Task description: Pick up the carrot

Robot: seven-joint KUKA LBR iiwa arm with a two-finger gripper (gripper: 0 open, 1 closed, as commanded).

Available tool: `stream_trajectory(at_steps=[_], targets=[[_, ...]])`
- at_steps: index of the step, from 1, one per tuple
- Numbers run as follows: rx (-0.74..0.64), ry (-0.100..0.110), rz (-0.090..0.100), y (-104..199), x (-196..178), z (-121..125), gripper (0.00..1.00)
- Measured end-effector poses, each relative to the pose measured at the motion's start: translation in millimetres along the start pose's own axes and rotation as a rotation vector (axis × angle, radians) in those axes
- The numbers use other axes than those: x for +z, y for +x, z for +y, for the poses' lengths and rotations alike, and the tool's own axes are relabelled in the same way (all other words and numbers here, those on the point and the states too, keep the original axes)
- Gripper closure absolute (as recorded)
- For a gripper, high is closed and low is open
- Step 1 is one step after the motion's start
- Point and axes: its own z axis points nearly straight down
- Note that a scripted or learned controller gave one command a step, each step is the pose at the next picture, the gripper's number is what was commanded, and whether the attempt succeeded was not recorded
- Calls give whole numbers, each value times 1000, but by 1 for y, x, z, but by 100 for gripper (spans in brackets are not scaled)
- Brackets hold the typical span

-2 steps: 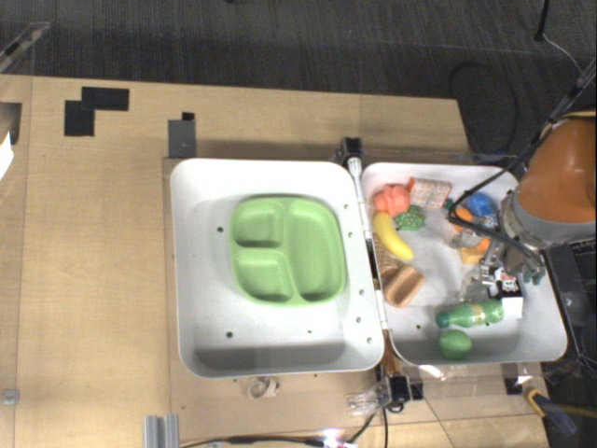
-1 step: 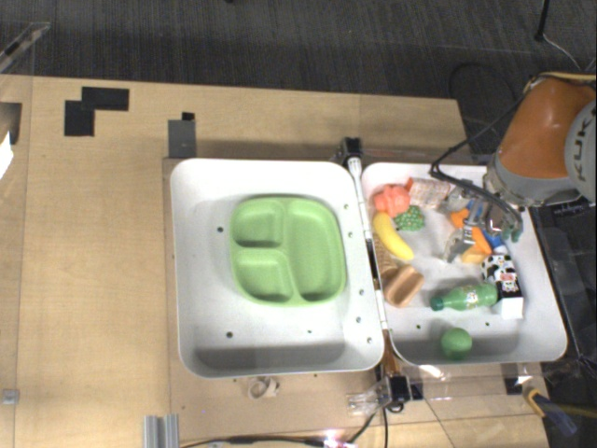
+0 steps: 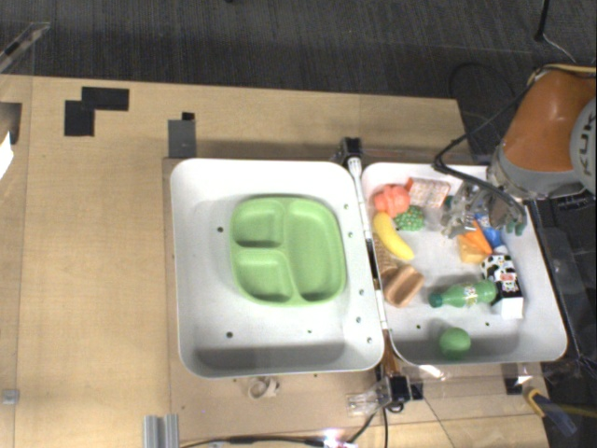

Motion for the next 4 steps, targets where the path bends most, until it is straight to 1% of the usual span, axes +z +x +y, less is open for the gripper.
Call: stream_trajectory(at_steps=[1, 2, 3, 4], targets=[[0, 0, 1, 0, 1, 0, 0], [-239, -2, 13, 9, 14, 9, 0], [-80, 0, 11, 63, 12, -38, 0], [57, -1, 8, -18, 14, -26, 0]])
